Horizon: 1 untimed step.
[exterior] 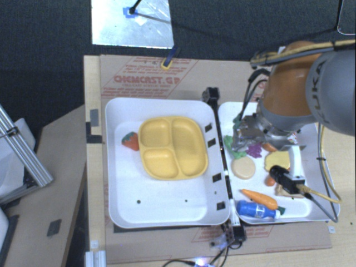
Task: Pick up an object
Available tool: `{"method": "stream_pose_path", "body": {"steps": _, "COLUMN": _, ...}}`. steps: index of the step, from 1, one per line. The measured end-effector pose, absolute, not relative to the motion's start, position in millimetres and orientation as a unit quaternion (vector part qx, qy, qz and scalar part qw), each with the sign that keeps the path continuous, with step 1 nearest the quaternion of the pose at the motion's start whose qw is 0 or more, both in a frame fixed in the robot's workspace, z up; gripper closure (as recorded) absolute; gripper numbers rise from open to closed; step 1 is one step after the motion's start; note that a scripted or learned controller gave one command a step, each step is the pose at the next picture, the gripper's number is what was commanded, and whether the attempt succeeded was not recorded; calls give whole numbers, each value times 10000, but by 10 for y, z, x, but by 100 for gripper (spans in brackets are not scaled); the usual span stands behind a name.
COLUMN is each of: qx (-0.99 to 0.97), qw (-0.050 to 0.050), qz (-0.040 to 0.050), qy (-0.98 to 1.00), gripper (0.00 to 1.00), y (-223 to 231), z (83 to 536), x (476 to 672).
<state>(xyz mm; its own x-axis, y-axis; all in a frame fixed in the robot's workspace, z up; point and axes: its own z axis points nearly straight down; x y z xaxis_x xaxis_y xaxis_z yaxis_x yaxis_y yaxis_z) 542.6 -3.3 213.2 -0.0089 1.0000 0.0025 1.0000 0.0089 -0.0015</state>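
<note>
The pincer (pixel 243 142) hangs low in the right bin (pixel 225 111), down among toy food near its left wall; whether it is open or closed cannot be told. It seems to be at the reaching step. Purple grapes (pixel 255 149) and a green piece (pixel 229 144) lie just beside it, the likeliest targets. Next it needs a clean close on one item, then a lift. A cookie (pixel 243 168), carrot (pixel 259 197) and blue bottle (pixel 257 210) crowd nearby. The left bin (pixel 119 204) bears a yellow plate (pixel 171 147) and a strawberry (pixel 131 141).
</note>
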Motion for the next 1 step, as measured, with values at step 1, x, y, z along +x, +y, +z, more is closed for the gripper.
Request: {"method": "stream_pose_path", "body": {"steps": 1, "qx": -7036, "qw": 0, "qz": -16, "qy": -7106, "gripper": 100, "y": 381, "z": 2355, "x": 5233}}
